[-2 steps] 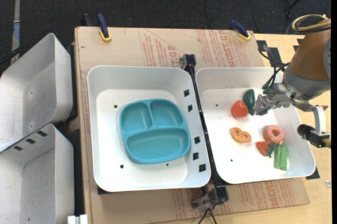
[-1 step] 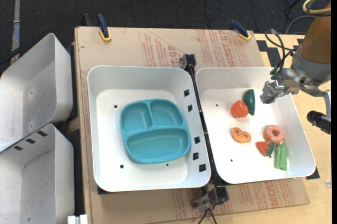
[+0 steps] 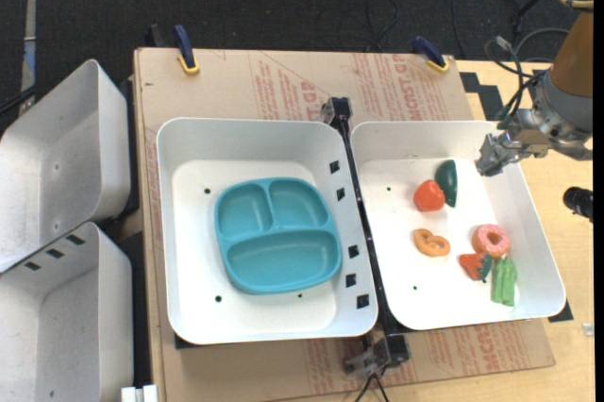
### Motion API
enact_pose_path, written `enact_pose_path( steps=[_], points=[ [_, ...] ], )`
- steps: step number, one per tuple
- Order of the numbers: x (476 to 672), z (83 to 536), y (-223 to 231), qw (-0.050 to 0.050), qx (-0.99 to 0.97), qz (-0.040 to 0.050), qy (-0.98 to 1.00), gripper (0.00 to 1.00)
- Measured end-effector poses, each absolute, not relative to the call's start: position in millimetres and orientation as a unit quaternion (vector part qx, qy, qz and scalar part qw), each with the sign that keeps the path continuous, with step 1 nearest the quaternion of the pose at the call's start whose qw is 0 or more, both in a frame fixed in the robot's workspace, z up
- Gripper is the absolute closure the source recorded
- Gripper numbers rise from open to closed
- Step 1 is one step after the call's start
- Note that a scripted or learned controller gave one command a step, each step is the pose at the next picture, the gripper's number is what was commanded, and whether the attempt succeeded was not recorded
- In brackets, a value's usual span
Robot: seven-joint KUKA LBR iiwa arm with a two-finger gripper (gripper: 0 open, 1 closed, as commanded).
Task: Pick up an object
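The right bin (image 3: 396,301) holds several toy foods: a red tomato (image 3: 428,195), a dark green piece (image 3: 446,182) beside it, an orange pretzel-like ring (image 3: 431,242), a pink donut (image 3: 492,240), a red piece (image 3: 472,265) and a green vegetable (image 3: 505,281). My gripper (image 3: 494,155) hangs over the bin's far right rim, up and to the right of the dark green piece. Nothing shows between its fingers.
The left bin (image 3: 184,202) holds a teal divided plate (image 3: 277,234). Black clips line the divider between the bins (image 3: 354,211). Two spare white bins (image 3: 57,155) stand off the bench at the left. Clamps (image 3: 186,51) hold the cardboard at the back.
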State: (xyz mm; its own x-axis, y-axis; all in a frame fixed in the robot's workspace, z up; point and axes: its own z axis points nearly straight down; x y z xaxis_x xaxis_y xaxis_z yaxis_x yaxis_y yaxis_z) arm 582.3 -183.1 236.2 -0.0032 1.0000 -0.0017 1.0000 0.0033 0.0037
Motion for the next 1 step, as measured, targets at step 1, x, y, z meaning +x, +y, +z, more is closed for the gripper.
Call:
enact_pose_path(
  steps=[1],
  points=[
    [582.4,241.4,-130.1,0.0,0.705,0.0004,0.71,1.0]
  ],
)
